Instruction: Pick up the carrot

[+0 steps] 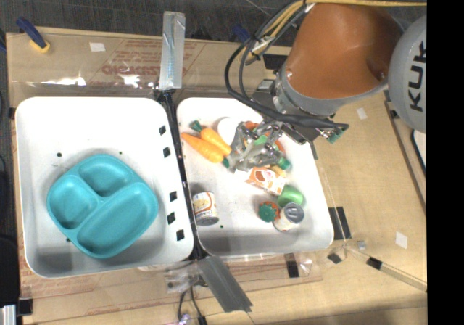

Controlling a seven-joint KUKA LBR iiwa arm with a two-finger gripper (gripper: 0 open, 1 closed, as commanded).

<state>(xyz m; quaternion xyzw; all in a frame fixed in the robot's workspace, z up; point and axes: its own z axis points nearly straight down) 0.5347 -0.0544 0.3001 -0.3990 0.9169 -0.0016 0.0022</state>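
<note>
Bench (377, 200) w/ 2 white bins (36, 171) side by side

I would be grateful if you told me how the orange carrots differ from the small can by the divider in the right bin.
The orange carrots with green tops are long, tapered and lie flat near the bin's far side; the small metal can with a yellow-and-red label is short, cylindrical and sits nearer the front. The carrots lie beside the gripper; the can lies apart. Both rest in the right white bin.

Single fixed camera above bench (377, 193), angled down on both bins (43, 120), arm (341, 48) entering right.
</note>
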